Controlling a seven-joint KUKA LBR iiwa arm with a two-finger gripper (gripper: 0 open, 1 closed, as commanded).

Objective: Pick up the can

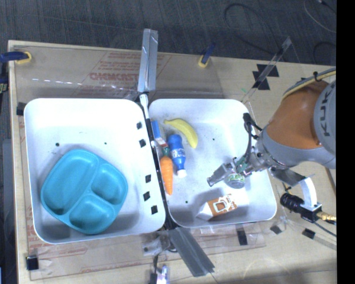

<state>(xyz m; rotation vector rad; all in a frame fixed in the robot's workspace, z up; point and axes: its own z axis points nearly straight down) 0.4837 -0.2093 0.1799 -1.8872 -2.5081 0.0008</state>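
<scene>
Your can (236, 180) sits in the right bin (225, 108), toward its right wall, w/ the claw (228, 173) right on top of it. Whether the claw is apart, together or clamped on anything, I can't tell from this angle.

Handling, as a guess: it's a small metal can, rigid, prob. light, smooth sides so it may slip or roll if nudged. You'd want to take it across the round body, mid-height, not by the rim.

Around the can: an orange-and-white carton (220, 207) lies just below it, close enough to get bumped if you come in low from that side. Well to the can's left, a blue bottle (177, 152), carrot (167, 174) and banana (186, 131) cluster by the divider btwn bins; they're no obstacle. The blue tray (83, 189) is further left, in the other bin (77, 114), out of play. Right bin wall is near the can, so watch clearance there.
</scene>
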